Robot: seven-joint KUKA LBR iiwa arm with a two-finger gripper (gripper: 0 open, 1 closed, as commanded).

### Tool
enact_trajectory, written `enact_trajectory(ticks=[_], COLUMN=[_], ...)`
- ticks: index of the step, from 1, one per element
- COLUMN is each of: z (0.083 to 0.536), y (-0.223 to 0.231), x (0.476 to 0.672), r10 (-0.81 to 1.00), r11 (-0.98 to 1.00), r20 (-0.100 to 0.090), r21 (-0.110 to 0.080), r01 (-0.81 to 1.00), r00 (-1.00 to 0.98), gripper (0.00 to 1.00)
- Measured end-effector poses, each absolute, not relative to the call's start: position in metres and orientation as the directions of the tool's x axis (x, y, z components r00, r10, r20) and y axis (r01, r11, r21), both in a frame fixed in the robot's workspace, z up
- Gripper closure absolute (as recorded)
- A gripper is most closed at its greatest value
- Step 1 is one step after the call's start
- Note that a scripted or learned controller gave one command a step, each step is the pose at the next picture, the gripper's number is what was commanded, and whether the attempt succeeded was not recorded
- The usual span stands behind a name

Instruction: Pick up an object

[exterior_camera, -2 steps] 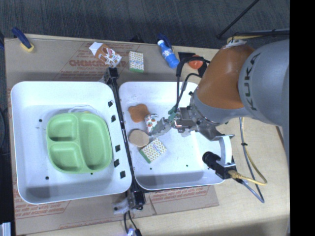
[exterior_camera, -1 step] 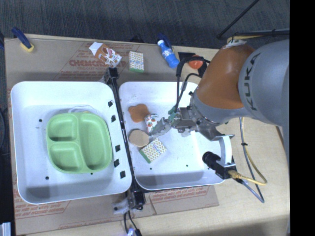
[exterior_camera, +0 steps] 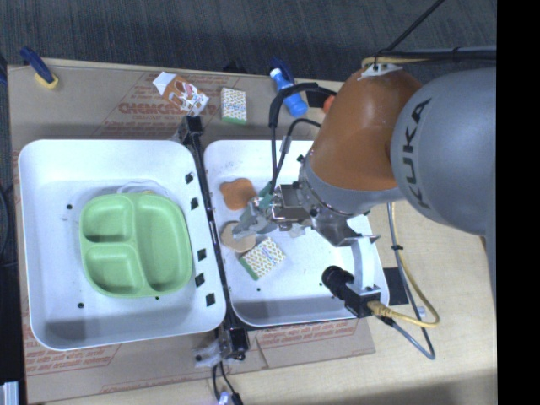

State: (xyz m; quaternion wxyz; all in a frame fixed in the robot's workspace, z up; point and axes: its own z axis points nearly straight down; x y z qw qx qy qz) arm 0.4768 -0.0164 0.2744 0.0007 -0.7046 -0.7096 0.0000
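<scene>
Left bin (exterior_camera: 34,226): a green divided plate (exterior_camera: 135,245) lies flat in the middle. Looks like rigid plastic, light, smooth. The only grab point would be the rim, and it's well apart from the arm, so I'm not treating it as the target.

Right bin (exterior_camera: 295,306): three small items are clustered near the left wall. An orange-brown rounded piece (exterior_camera: 237,191) sits furthest back; it looks like play food, light and stiff, and its curved surface could slip in a pinch. A tan disc-like piece (exterior_camera: 236,239) is nearer, partly tucked under the tool, so I can't name it better. A small green-and-white patterned packet (exterior_camera: 262,259) lies just beside the disc, flat and tilted. It's probably light and a bit crushable, best taken across its short sides.

The gripper (exterior_camera: 256,215) is down inside the right bin, between the orange piece and the packet, roughly over the tan disc. The tip is a clutter of greenish metal and cable, and I can't tell whether the jaws are spread or closed, or whether anything sits between them. So no claim of a hold.

My read: the tan disc is the likely pick, directly under or touching the tip. A low flat shape is hard to pinch, and the fingers may skate off or nudge the packet.

On the bench behind the bins: a snack wrapper (exterior_camera: 180,94), a small patterned box (exterior_camera: 233,105) and a blue clamp (exterior_camera: 288,92).
</scene>
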Motion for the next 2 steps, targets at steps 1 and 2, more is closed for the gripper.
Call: enact_trajectory(ticks=[1, 2], z=[0.412, 0.249], y=[-0.019, -0.007], x=[0.533, 0.497], r10=[1.000, 1.000], r11=[0.007, 0.005], r20=[-0.001, 0.000], r21=[0.005, -0.006], r01=[1.000, 1.000], r00=[-0.007, -0.005], gripper=[0.00, 0.00])
